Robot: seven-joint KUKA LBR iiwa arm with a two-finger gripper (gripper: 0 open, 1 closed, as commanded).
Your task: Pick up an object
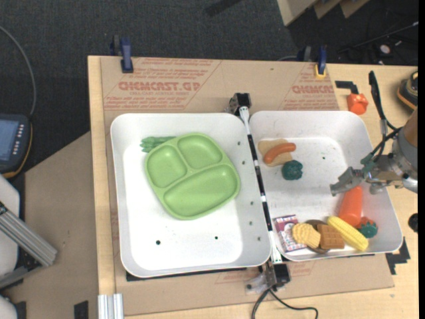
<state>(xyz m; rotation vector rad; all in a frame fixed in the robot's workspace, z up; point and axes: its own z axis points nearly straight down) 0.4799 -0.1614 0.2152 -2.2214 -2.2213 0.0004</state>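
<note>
The right bin [312, 126] holds several toy foods. A hot dog in a bun [277, 151] and a dark green broccoli piece [292, 171] lie near its left wall. Along the front edge sit a purple-and-white packet [285, 230], a round cracker [306, 234], a brown waffle piece [329, 236] and a yellow corn cob [348, 233]. An orange carrot [352, 207] lies by the right wall with a small green item [369, 228] beside it. My gripper [356, 173] hangs just above the carrot's upper end, fingers apart, nothing between them.
The left bin [133, 178] holds a light green divided plate [192, 175] with a green leafy toy [151, 143] at its far left corner. An orange object [357, 102] sits on the bench beyond the right bin. Blue clamps [123, 50] hold the board's far edge.
</note>
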